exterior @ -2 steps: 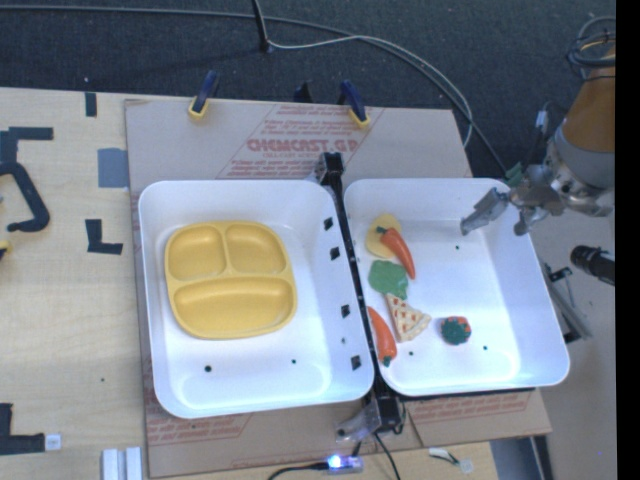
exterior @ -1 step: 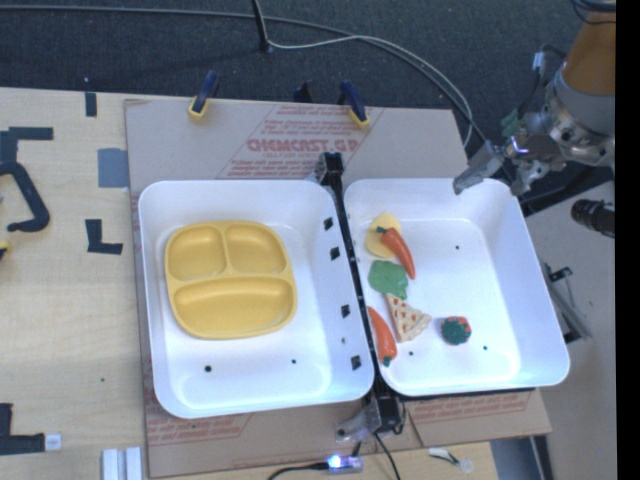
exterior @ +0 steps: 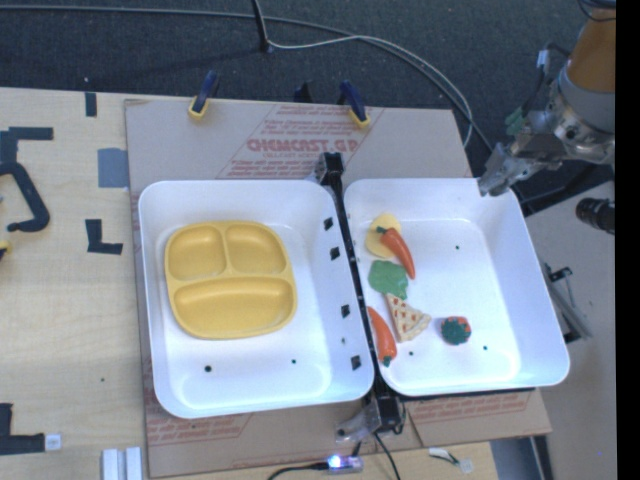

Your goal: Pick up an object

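The right white bin (exterior: 520, 268) holds several toy foods along its left side: a yellow piece (exterior: 379, 234) with an orange carrot (exterior: 401, 252) across it, a green leafy piece (exterior: 386, 277), a pizza slice (exterior: 407, 318), a second carrot (exterior: 381, 334) by the divider, and a red-and-green strawberry (exterior: 456, 330) nearer the middle. My gripper (exterior: 497, 180) hangs at the bin's far right corner, above its rim, well away from the foods. Nothing shows between its fingers.
The left white bin (exterior: 160, 368) holds a yellow divided plate (exterior: 230, 278). Both bins rest on a cardboard sheet (exterior: 250, 128) held by blue-and-yellow clamps (exterior: 203, 96). Cables (exterior: 400, 53) run across the dark floor behind. The grey arm (exterior: 585, 78) stands at the right.
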### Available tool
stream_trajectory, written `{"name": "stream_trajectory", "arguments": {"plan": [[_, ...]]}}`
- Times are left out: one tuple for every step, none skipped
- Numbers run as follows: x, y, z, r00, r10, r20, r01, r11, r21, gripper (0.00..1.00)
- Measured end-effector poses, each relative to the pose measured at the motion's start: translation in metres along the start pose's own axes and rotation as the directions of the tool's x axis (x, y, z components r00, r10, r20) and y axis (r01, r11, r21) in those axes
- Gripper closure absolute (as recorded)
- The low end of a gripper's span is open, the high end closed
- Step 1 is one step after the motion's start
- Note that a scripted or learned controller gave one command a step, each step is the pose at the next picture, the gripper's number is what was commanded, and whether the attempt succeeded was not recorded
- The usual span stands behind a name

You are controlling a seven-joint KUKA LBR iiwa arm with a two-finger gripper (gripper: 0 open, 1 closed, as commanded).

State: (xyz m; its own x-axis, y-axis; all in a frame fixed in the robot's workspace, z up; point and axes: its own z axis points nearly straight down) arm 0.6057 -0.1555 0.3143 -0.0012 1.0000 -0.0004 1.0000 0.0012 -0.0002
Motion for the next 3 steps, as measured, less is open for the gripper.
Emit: {"name": "stream_trajectory", "arguments": {"plan": [[0.000, 0.000, 0.000, 1.000, 0.000, 0.000, 0.000, 1.000, 0.001, 0.00], [0.000, 0.000, -0.010, 1.000, -0.001, 0.000, 0.001, 1.000, 0.001, 1.00], [0.000, 0.000, -0.020, 1.000, -0.001, 0.001, 0.001, 1.000, 0.001, 1.00]]}}
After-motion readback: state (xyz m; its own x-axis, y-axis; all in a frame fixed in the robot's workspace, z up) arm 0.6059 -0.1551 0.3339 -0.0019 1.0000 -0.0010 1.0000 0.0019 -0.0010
